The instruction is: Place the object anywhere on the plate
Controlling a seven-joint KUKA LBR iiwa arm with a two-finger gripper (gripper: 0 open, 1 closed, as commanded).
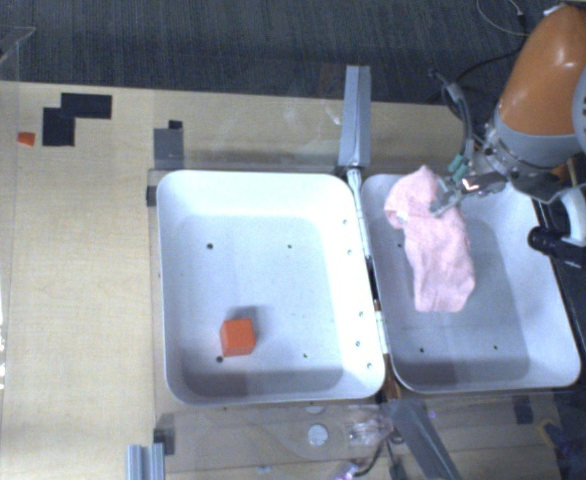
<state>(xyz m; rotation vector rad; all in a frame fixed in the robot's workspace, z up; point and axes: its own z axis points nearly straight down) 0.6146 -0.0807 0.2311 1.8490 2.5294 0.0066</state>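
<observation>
I see the gripper (451,197) pinching the upper edge of the pink cloth (435,244), which drapes down into the right bin (543,353). An orange block (238,337) sits in the left bin (273,208).

The gripper (453,193) sits over the right bin (548,368) touching the cloth's (435,243) upper end, with the block (238,337) well off to its left in the left bin (173,298).
</observation>
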